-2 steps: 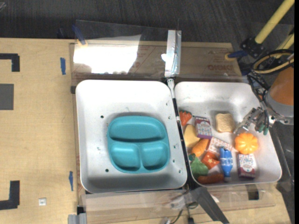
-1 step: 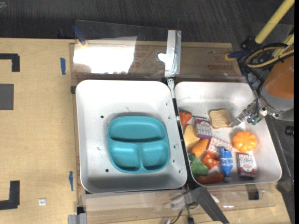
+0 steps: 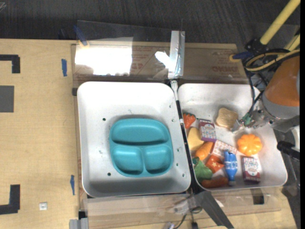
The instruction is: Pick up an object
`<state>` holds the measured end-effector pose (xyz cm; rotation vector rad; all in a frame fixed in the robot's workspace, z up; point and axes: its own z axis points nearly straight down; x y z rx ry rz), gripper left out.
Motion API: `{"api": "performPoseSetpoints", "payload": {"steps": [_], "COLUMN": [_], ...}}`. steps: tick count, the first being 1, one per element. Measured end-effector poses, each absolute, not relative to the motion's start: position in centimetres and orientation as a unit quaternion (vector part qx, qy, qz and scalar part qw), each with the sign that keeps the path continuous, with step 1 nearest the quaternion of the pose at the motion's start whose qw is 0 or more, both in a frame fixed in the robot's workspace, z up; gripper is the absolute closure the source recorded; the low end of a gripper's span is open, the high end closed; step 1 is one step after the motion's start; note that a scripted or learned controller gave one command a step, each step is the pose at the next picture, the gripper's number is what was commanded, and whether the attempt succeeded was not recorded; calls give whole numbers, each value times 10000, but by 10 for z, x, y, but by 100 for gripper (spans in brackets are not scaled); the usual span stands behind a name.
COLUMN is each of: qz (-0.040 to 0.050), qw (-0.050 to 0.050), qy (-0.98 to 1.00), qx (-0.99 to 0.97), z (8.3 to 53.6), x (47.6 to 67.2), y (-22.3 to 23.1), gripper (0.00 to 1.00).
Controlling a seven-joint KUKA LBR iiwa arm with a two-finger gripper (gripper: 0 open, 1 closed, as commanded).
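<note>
Two shallow white bins sit side by side on the table (image 3: 33,128). The left bin (image 3: 90,104) carries a teal divided tray (image 3: 141,146) lying flat near its middle. The right bin (image 3: 209,95) holds a cluster of toy food: a slice of bread (image 3: 227,118) toward the back, an orange pumpkin (image 3: 249,144) just right of centre, a blue bottle (image 3: 230,165) lying lengthwise near the front, and two small purple-and-white cartons, one (image 3: 208,130) beside the bread and one (image 3: 250,169) at the front right. Orange, red and green pieces crowd the bin's left wall. You see the arm (image 3: 283,92) reach in from the right, its orange band above the bin's right edge. The claw (image 3: 251,120) hangs low between the bread and the pumpkin; you cannot tell whether it is open or closed, and nothing is visibly gripped in it.
</note>
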<state>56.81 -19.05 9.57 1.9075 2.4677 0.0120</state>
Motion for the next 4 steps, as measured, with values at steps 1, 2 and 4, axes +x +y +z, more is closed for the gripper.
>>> {"api": "performPoseSetpoints", "payload": {"steps": [1,2,4], "qz": [36,24,38], "qw": [83,50,73], "qy": [7140,7433,7307], "qx": [7001,6690,6826], "z": [94,95,94], "x": [653,633,644], "y": [-218,-223,-176], "gripper": [100,100,0]}}
